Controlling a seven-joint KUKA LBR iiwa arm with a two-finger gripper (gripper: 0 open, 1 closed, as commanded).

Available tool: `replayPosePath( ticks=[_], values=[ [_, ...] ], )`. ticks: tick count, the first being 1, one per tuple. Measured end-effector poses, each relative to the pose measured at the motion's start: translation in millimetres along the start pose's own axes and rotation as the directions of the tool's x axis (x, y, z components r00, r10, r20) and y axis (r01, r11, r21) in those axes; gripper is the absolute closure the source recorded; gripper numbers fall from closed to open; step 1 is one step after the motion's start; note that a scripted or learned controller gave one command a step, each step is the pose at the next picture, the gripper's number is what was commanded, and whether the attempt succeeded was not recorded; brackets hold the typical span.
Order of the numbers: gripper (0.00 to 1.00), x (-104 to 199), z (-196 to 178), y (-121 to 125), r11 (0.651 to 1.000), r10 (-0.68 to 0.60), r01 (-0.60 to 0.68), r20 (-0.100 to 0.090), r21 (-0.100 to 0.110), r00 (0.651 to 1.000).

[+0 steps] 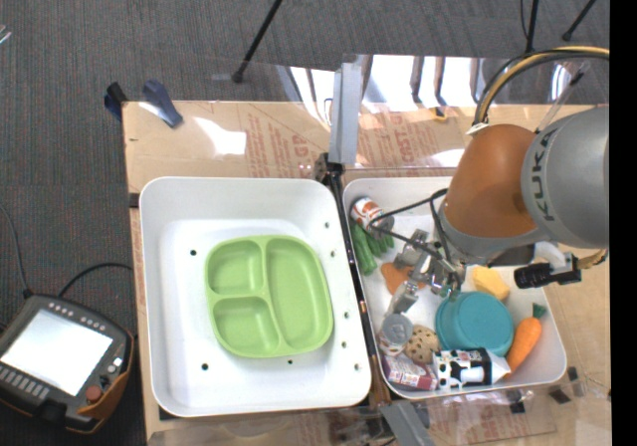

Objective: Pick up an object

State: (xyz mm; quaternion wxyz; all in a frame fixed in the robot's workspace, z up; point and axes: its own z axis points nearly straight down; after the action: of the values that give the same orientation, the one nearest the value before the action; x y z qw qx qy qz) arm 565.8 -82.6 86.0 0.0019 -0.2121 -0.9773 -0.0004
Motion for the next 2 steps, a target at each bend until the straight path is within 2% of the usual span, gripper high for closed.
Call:
replayPosePath(
  ticks=[1, 2],
  values=[
    [1.0, -1, -9, 1, 1.0, -0.003, 0.003, 0.001, -0.001, 1.0],
    [1.0, -19, -1, 7, 0.959, 0.282, -0.282, 0.003, -0.001, 0.959]
  ],
)
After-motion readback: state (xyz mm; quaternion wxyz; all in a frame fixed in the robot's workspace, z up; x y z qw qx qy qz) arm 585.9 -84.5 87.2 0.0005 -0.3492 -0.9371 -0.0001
